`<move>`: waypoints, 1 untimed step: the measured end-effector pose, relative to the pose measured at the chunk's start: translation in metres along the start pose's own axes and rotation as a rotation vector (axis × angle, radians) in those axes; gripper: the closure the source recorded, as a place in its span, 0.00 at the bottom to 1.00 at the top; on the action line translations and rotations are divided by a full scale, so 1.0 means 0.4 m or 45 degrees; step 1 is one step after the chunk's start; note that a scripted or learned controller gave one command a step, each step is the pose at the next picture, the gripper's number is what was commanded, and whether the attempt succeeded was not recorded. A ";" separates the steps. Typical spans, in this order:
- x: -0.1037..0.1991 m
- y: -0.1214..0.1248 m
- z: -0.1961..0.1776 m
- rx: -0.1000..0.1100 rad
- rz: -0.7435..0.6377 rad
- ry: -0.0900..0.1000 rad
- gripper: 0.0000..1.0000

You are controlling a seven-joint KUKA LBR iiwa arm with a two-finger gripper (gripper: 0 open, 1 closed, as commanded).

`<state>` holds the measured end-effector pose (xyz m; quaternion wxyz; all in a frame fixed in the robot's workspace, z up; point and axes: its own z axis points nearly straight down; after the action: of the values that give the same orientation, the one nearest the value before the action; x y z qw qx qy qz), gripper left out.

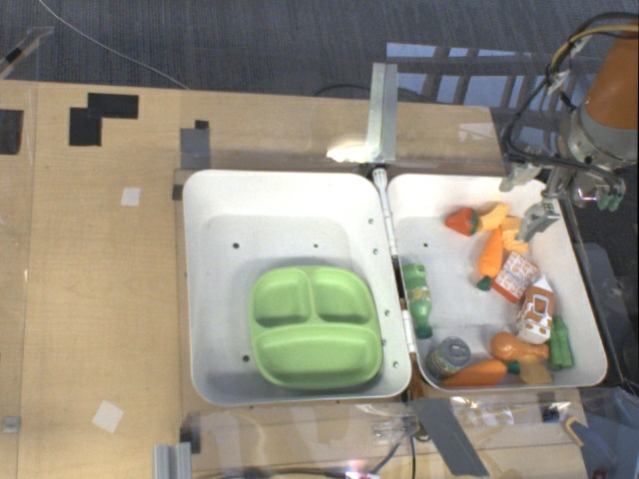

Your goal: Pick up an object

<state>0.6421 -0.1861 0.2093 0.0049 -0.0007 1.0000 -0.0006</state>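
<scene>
A wooden counter (90, 297) seen from above at a slant carries two shallow white bins side by side. The left bin (215, 228) holds a green divided plate (316, 326) lying flat toward its near side.

The right bin (439, 267) holds a scatter of toy food. Near the far wall lies a red and orange piece (461, 222), with yellow pieces (502, 220) just beside it. A carrot (489, 255) lies at a slant below these, touching a small red and white packet (512, 276). Further toward the near side stands a small carton (536, 310), with a green piece (560, 345) beside it. Along the near wall lie an orange piece (477, 373), a round metal can (451, 353) and another orange item (515, 346). A green bottle (417, 295) lies against the divider between the bins.

The grey arm (609, 108) reaches in from the right. Its claw (539, 218) hangs over the far right corner of the right bin, near the yellow pieces. Nothing is seen between its fingers, and whether they are spread or pressed together cannot be told.
</scene>
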 end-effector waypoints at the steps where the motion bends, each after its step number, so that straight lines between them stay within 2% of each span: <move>1: -0.029 0.002 0.238 0.009 -0.129 -0.033 0.00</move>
<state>0.6546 -0.1855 0.1144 0.0180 -0.0514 0.9985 -0.0042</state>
